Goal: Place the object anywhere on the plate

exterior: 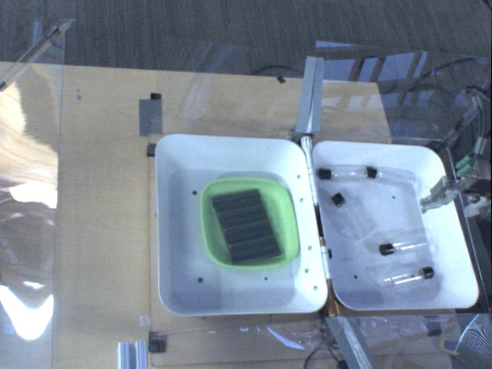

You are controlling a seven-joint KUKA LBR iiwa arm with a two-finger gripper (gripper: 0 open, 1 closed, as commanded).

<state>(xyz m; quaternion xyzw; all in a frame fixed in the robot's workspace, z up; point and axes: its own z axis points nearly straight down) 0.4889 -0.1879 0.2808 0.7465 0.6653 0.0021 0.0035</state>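
A green square plate (pixel 207 220) sits in the left white bin (pixel 173 229). A dark grey ridged rectangular object (pixel 246 225) lies flat in the middle of the plate, slightly turned. My gripper (pixel 437 197) shows only as a small grey tip at the right edge of the right bin (pixel 453 283), far from the plate. Nothing is visible in it, and the arm behind it is mostly out of frame.
Several clear tubes with black caps lie in the right bin, such as one at the back (pixel 347 174) and one at the front (pixel 407 275). A grey metal post (pixel 310 98) rises behind the seam between the bins. Cables hang at the far right.
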